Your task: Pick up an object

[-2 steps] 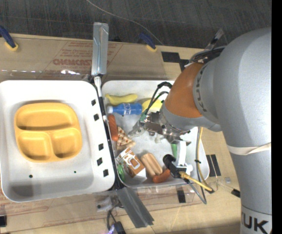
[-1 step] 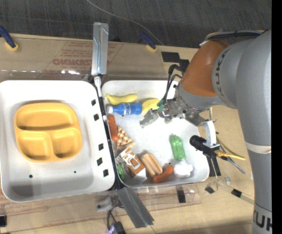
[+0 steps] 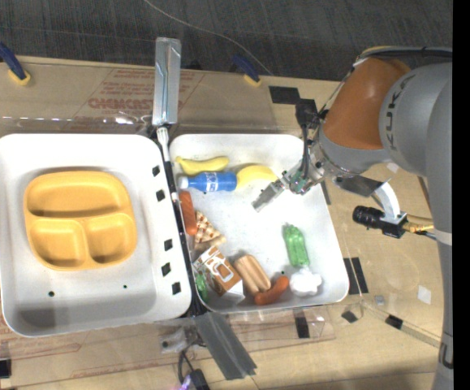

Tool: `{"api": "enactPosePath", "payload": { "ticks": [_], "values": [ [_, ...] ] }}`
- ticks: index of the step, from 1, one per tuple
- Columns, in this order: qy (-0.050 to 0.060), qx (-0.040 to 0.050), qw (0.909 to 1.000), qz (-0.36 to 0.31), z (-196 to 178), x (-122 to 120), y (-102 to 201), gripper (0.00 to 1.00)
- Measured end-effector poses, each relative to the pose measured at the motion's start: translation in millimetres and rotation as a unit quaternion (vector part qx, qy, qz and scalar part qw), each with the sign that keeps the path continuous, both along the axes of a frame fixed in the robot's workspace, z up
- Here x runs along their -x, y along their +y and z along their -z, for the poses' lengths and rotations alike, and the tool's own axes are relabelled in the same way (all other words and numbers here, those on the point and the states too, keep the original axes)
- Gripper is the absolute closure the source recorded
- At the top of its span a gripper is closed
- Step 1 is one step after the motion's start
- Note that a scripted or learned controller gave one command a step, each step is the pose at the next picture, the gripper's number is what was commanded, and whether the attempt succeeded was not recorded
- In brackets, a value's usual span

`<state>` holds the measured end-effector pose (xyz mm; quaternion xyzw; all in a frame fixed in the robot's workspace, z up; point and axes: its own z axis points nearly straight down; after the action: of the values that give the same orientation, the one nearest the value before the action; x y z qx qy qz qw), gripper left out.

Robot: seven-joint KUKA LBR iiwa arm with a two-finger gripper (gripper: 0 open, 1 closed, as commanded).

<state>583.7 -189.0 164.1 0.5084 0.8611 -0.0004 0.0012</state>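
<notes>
A table [image 3: 397, 283] covered in tan cardboard is seen from above at a slant, with dark carpet beyond its far edge. Two shallow white bins sit side by side on it, divided by a metal strip. Blue clamps [image 3: 13, 63] pin the cardboard at the far edge.

The left bin [image 3: 7, 242] holds a yellow divided tray [image 3: 80, 216], lying flat near its centre.

The right bin [image 3: 332, 242] holds a scatter of small things. Along its far side lie a yellow banana [image 3: 202, 164], a blue bottle [image 3: 212, 182] just in front of it, and a second yellow piece [image 3: 254, 172] at the bottle's right end. A green bottle [image 3: 295, 244] lies toward the right wall, with a white lump [image 3: 305, 282] just below it. Near the front wall sit a hot dog bun [image 3: 253, 273], a red piece [image 3: 271, 292] and a small printed box [image 3: 218, 270].

The grey arm with its orange band [image 3: 363, 112] reaches in from the right. Its hand [image 3: 269, 193] hangs over the far-right part of the right bin, fingers pointing down and left. It is just right of the second yellow piece and well above the green bottle in the picture. Nothing can be seen between the fingers, and whether they are open or closed cannot be told.
</notes>
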Motion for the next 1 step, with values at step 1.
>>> {"api": "enactPosePath", "payload": {
  "ticks": [1],
  "values": [
    [0.0,-0.0005,0.9871,0.16,72.7,-49.0,-9.6,0.0]
  ]
}}
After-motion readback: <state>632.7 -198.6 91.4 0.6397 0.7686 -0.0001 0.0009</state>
